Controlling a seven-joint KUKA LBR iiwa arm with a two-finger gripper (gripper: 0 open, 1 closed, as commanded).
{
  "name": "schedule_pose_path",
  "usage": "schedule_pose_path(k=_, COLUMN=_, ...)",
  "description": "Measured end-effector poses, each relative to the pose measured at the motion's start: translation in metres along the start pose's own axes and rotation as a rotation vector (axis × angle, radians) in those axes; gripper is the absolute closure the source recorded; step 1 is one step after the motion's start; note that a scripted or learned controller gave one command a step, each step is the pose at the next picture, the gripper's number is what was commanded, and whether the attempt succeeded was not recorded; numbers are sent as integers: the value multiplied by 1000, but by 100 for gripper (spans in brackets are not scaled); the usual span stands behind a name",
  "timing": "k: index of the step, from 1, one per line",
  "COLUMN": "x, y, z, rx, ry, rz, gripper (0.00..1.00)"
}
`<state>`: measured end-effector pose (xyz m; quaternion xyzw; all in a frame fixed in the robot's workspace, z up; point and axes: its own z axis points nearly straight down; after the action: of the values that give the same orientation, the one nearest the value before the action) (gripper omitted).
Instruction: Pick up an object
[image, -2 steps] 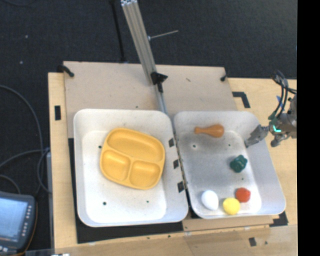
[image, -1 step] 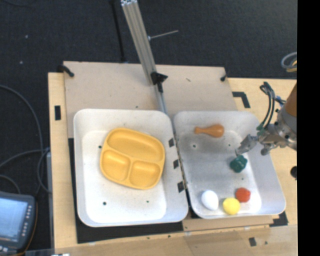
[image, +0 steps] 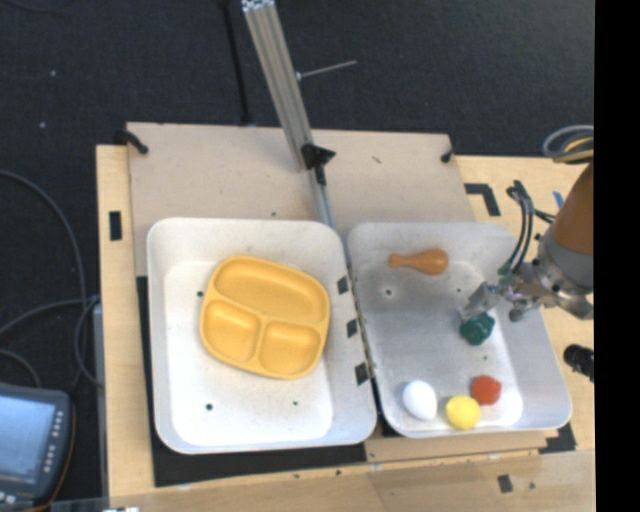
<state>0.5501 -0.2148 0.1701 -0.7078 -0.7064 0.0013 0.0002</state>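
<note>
A pale wooden bench (image: 260, 170) stands on dark carpet and carries two shallow white bins side by side, with a slanted aluminium rail (image: 285, 85) rising from its far edge. The left bin (image: 170, 400) holds a glossy yellow plastic tray (image: 265, 316) with three moulded compartments, lying near the bin's centre. The grey arm (image: 572, 235), orange-banded above the wrist, reaches over the right edge of the right bin (image: 400, 260). Its gripper (image: 482, 312) hangs low just above a small dark green object (image: 477, 328), at that bin's right side; its state cannot be told, and no object is seen grasped. A tan drumstick-shaped piece (image: 420, 262) lies near the right bin's far edge. Along the near edge sit a white egg shape (image: 420, 399), a rounded yellow piece (image: 462, 411) and a smaller red piece (image: 486, 389), close together.
</note>
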Motion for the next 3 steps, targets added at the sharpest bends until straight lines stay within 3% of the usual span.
schedule_pose_path(k=1, x=-4, y=2, z=62, rx=2, ry=1, rz=0, gripper=0)
schedule_pose_path(k=2, x=-5, y=3, z=48, rx=-5, ry=0, rz=4, gripper=100)
schedule_pose_path(k=3, x=-7, y=13, z=-13, rx=-10, ry=-2, rz=-5, gripper=100)
